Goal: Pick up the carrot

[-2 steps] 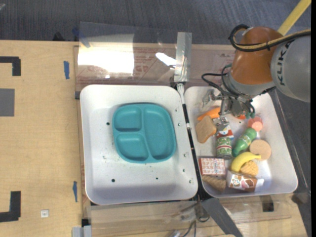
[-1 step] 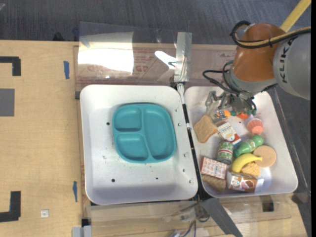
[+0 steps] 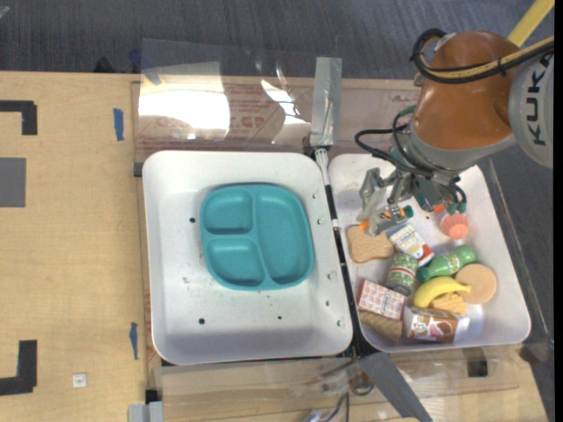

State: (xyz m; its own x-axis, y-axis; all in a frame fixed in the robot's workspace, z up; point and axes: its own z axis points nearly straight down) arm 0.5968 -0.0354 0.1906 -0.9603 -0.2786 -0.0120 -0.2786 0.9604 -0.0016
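The carrot (image 3: 455,227) is a small orange piece with a bit of green at its upper end. It lies near the back right of the right bin (image 3: 510,310), partly under the arm's wrist. My gripper (image 3: 385,202) hangs over the back left part of that bin, left of the carrot and apart from it. Its grey fingers (image 3: 370,190) point down and to the left, spread open, and I see nothing held between them. The orange band of the arm (image 3: 462,90) rises above it.
A teal divided plate (image 3: 258,236) lies in the left bin (image 3: 167,323). Crowding the right bin are a toast slice (image 3: 368,245), a white carton (image 3: 406,237), a small can (image 3: 403,272), a green vegetable (image 3: 452,261), a banana (image 3: 438,291), a round biscuit (image 3: 478,281) and a pink box (image 3: 380,299).
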